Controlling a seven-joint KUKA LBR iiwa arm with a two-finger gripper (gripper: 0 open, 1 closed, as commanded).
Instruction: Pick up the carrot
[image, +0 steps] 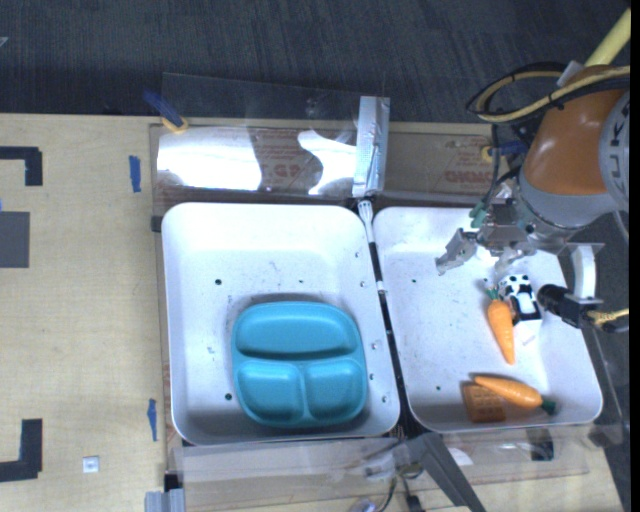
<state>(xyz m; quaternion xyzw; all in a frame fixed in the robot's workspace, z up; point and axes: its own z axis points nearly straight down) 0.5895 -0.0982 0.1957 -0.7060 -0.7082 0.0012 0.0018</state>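
One carrot (502, 330) lies in the right bin (430, 330), right of centre, long axis far-to-near with its tip toward the near wall; the gripper (475, 252) hovers just beyond its blunt far end, open or closed cannot be told; a second carrot (510, 392) lies crosswise at the near wall.

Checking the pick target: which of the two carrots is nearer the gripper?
The upper carrot, just below the gripper; the other carrot lies crosswise by the bin's front wall.
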